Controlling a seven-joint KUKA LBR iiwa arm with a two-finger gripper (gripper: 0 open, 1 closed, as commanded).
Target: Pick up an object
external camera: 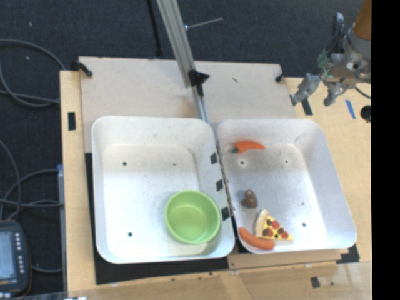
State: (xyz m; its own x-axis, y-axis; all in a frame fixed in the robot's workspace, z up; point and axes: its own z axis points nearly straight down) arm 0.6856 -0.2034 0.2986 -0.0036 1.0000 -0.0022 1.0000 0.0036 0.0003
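Both bins look like matt white plastic, the left bin (125,167) and right bin (312,167) alike speckled with dark scuffs on their floors. The green bowl (192,216) near the left bin's front right corner is smooth plastic with a soft sheen. The bench (250,80) shows a pale, dull board surface, wood-like at its edges. A ribbed aluminium rail (175,24) crosses its back edge, bare metal. The gripper (317,86) appears grey metal.
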